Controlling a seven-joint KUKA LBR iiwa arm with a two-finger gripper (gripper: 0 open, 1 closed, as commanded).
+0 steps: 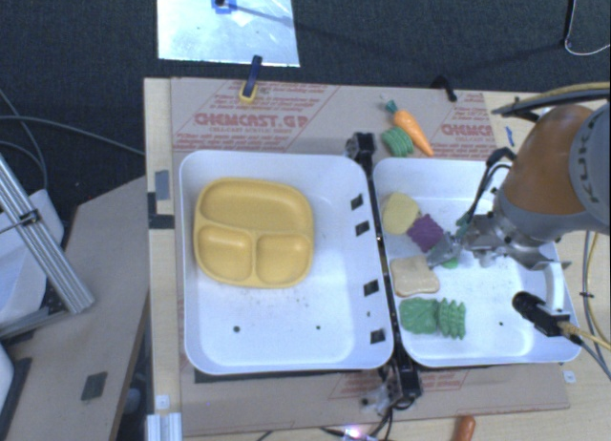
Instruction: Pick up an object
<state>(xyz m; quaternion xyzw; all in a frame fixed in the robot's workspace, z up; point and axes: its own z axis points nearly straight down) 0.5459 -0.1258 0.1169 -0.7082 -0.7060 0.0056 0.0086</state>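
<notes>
Purple and blocky, the toy piece [426,232] lay in the right bin [496,351] just left of the gripper [447,254], touching the yellow lump [401,211] beyond it, bread slice [414,278] below; whether that hand was open I couldn't tell.

Open floor right of the green toy [433,317]; purple block [426,232], bread slice [414,278] crowding left.

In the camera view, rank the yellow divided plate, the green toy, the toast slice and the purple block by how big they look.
1. Yellow divided plate, by far the largest.
2. Green toy.
3. Toast slice, a little smaller than the green toy.
4. Purple block, though the gripper beside it may hide part of it.
</notes>
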